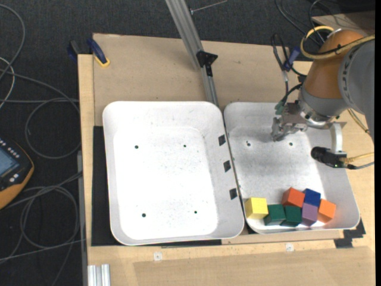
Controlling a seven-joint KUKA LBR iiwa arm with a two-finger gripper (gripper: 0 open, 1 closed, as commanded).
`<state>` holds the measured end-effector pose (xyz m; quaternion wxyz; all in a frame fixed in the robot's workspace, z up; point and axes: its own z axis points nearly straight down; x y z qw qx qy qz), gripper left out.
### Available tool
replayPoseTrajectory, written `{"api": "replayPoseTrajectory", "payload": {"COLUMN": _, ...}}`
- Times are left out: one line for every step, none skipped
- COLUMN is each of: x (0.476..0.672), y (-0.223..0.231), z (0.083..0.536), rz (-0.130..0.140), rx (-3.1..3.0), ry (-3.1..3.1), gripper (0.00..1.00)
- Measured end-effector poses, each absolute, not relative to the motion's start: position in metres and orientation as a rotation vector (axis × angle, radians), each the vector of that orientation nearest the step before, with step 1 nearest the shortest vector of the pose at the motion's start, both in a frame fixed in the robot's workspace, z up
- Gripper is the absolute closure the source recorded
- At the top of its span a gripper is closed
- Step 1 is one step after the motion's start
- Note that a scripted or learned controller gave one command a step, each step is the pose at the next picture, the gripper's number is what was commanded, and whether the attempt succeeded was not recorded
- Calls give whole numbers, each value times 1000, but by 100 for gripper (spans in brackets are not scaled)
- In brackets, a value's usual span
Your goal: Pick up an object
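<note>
Gripper (280, 131) hangs over the right bin's (268, 159) far end; whether it's spread, I cannot tell. Blocks (292, 207) huddle at six o'clock from it, along the near wall, their row running three-to-nine, yellow block (257, 206) leftmost.

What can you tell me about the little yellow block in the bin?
The small yellow cube-shaped block looks like solid painted wood or plastic, with a bright top and darker side. It sits flat in the right shallow white bin, near its front edge, at the left end of a huddle of coloured blocks. A dark green block sits right beside it, seemingly touching.
</note>
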<state>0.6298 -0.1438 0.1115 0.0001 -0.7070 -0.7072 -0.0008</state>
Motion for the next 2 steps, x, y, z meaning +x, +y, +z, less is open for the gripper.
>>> {"api": "replayPoseTrajectory", "payload": {"x": 631, "y": -146, "z": 177, "rz": -8, "rx": -2225, "ry": -2228, "gripper": 100}}
{"api": "replayPoseTrajectory", "payload": {"x": 633, "y": -145, "z": 232, "rz": -8, "rx": -2224, "ry": -2229, "gripper": 100}}
